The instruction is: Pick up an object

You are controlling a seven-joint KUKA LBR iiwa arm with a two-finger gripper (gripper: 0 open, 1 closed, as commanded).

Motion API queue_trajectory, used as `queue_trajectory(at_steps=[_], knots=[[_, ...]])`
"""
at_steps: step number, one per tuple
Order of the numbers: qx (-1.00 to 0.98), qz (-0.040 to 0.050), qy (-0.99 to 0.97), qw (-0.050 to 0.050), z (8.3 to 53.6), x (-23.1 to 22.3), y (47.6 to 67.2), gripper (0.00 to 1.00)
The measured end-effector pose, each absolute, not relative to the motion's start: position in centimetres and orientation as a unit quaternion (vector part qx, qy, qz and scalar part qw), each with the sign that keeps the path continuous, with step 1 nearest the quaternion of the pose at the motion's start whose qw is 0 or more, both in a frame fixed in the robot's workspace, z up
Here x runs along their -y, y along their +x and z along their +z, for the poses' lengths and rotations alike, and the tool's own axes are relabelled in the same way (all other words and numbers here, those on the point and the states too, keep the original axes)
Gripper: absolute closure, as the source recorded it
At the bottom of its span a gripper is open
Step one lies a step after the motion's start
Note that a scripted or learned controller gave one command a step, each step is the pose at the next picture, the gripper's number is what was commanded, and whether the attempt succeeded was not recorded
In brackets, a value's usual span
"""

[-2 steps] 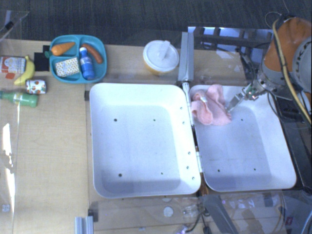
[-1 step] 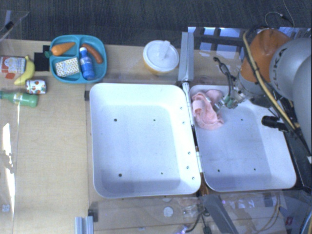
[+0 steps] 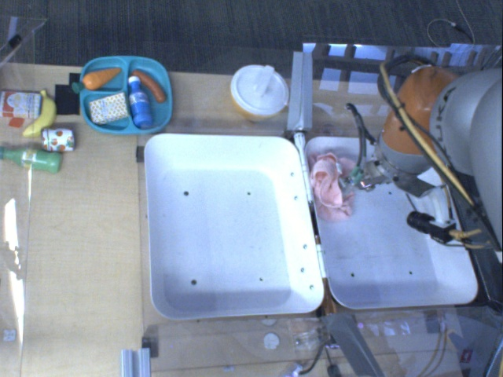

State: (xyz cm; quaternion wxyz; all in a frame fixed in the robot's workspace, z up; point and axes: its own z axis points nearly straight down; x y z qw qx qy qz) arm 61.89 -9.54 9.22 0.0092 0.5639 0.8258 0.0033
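From my seat I see the arm reaching in over the right bin, its orange band up near the bin's far edge. The gripper sits low over the far left part of that bin, pointing toward a crumpled pink cloth. The cloth lies against the bin's left wall, just beside the divider between the two bins. The tip of the gripper is right at the cloth's right edge, touching it or very nearly so; I cannot make out which. The tip is small and dark in this view, tangled with cables, so I cannot tell how wide it stands or whether any cloth is caught in it.

The left bin lies next to it. Beyond the bins, on the bench, I see a white lidded cup, a blue divided tray with toy food in it, and at the far left a banana, a small can and a green bottle.
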Motion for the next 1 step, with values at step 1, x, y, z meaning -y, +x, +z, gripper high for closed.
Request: queue_trajectory(at_steps=[1], knots=[[-0.865, 0.0003, 0.501, 0.001, 18.34, 5.75, 66.94, 0.00]])
